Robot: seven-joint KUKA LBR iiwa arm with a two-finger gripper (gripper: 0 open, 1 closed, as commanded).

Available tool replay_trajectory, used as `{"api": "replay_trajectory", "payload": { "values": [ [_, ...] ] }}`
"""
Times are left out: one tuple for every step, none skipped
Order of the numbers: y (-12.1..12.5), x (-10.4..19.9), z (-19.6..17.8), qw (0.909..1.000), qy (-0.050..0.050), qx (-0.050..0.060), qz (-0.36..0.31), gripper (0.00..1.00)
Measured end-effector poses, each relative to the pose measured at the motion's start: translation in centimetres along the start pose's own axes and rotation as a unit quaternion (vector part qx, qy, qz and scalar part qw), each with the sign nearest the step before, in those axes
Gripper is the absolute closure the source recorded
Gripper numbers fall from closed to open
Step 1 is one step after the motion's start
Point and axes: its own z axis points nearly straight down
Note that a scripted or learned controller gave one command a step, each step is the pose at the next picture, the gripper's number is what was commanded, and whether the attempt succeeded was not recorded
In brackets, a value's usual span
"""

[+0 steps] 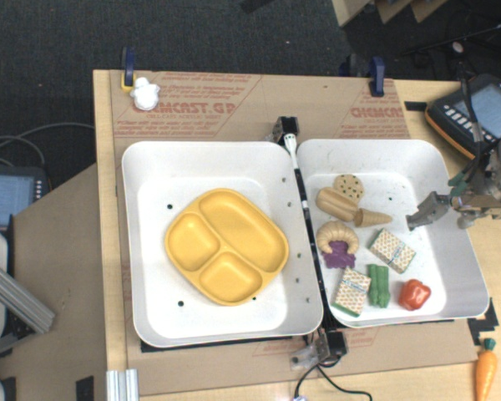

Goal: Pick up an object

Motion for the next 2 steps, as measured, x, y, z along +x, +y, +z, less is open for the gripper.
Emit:
{"api": "replay_trajectory", "payload": {
  "values": [
    [6.1, 1.5, 17.7, 1.0000, 0.003, 0.007, -0.001, 0.00],
    [16.6, 2.0, 17.6, 1.0000, -0.001, -0.004, -0.002, 0.00]
  ]
}}
